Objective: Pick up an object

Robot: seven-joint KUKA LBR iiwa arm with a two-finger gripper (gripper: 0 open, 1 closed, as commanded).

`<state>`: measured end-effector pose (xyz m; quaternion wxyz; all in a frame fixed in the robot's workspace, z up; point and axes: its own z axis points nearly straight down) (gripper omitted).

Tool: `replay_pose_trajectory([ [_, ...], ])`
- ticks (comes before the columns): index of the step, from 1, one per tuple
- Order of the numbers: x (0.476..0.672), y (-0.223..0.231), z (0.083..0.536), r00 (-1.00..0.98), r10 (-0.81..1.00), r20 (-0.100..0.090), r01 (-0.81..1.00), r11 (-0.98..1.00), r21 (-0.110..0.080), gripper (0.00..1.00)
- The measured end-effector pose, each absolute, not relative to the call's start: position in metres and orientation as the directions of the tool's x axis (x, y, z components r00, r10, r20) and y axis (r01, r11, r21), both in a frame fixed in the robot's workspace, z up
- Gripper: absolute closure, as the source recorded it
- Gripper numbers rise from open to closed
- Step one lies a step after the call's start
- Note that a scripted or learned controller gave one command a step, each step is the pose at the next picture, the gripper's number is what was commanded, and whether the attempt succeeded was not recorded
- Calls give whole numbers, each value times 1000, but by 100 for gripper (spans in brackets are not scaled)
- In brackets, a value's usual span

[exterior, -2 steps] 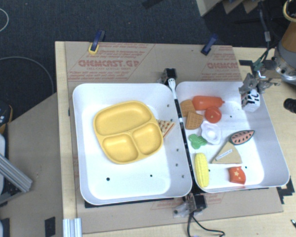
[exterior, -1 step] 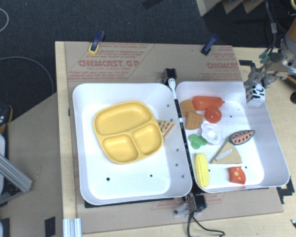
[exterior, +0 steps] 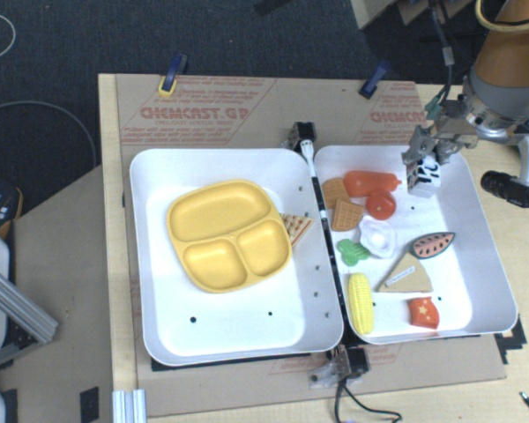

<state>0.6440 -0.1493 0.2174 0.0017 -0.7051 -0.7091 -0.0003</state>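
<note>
Right bin [exterior: 487,263]: toy foods, among them corn [exterior: 360,302] and tomato [exterior: 380,204]. Left bin [exterior: 150,236]: yellow divided plate [exterior: 227,234]. Claw [exterior: 422,173] above right bin's far edge; grip state cannot be told.

Grey arm [exterior: 502,95] with that broad orange band [exterior: 508,55] above the wrist — black cables trailing off it — and a metal gripper [exterior: 423,173], black-and-white at the tips.
</note>
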Motion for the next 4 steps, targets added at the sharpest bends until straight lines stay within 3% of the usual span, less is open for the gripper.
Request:
replay_pose_trajectory([
  [3, 629, -9, 214, -6, 1000, 3, 1000, 6, -4, 100],
  [4, 627, 39, 235, -6, 1000, 2, 1000, 6, 4, 100],
])
